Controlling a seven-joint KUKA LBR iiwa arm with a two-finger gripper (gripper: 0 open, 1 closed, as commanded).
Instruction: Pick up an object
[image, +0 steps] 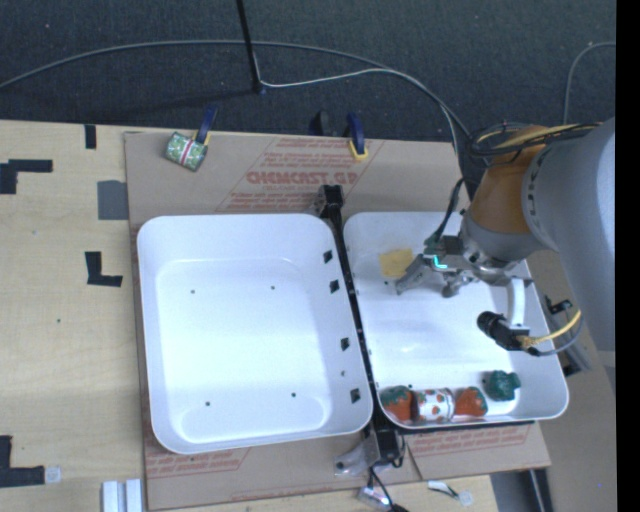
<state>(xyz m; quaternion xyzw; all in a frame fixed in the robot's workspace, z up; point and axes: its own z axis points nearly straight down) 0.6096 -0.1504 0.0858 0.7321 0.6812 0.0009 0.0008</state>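
Four objects (447, 403) along right bin (400, 330) near edge.

Grey arm (575, 190), orange wrist band

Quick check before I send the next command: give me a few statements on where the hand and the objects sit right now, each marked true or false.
1. The hand is over the right bin. True.
2. A yellow object lies in the right bin close to the hand. True.
3. The yellow object lies in the left bin. False: it lies in the right bin, near its far side.
4. A row of small objects sits along the right bin's near edge, among them a green object. True.
5. The green object sits at the left end of that row. False: it is at the right end.
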